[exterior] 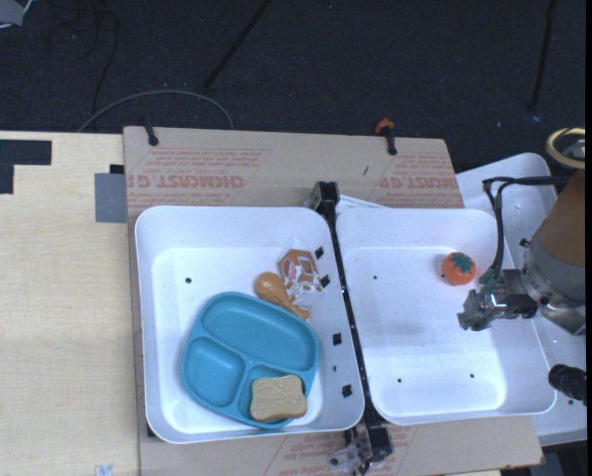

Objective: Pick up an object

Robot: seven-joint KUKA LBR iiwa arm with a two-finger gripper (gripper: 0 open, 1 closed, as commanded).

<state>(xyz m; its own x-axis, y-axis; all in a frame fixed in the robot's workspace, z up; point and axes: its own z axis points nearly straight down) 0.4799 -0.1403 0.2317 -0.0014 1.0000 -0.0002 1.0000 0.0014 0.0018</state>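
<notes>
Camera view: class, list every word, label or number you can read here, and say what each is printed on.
"CHEMCAST. G": red print, upside down, repeated in rows on the brown board under the bins; further letters are too blurred to read.
Same red print on the board's front strip below the bins: too blurred to read.
Clear wrapper in the left bin: no legible print.

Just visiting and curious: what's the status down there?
End effector low at right bin's right edge, nothing seen held. Orange tomato toy just beside it. Path clear.
</notes>
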